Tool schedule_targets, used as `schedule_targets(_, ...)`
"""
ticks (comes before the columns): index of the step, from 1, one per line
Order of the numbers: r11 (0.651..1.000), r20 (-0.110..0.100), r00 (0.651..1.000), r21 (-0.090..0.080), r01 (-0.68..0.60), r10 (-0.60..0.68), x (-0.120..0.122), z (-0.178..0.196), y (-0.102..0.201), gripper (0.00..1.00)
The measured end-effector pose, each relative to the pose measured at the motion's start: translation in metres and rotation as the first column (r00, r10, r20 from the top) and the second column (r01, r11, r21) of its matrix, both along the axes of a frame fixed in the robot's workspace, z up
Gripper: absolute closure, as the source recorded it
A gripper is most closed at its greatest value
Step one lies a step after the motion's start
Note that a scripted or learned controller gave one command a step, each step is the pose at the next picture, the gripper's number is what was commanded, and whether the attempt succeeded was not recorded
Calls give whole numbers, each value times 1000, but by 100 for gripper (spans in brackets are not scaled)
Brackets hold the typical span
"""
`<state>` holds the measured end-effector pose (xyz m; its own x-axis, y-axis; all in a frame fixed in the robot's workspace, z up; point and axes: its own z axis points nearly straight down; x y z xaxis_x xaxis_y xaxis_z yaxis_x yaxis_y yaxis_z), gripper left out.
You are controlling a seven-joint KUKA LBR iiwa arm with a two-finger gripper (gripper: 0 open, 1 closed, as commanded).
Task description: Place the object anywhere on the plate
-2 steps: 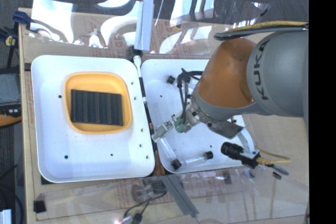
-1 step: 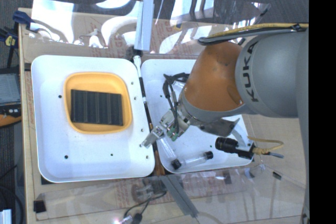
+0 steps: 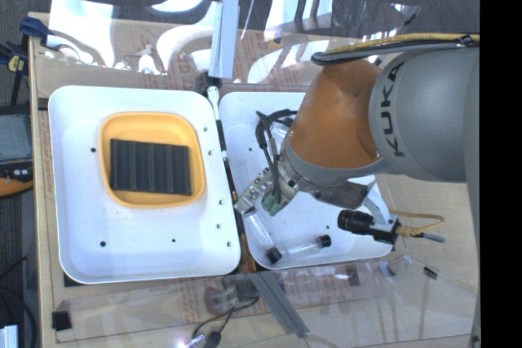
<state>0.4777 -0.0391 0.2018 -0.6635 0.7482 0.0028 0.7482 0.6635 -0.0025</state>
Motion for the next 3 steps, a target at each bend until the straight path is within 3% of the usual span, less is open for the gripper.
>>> schedule_targets(2, 983, -2, 983, 2, -181, 181, -1, -10, 10, 100)
schedule_targets(3, 983, -2, 983, 2, -181, 181, -1, -10, 10, 0)
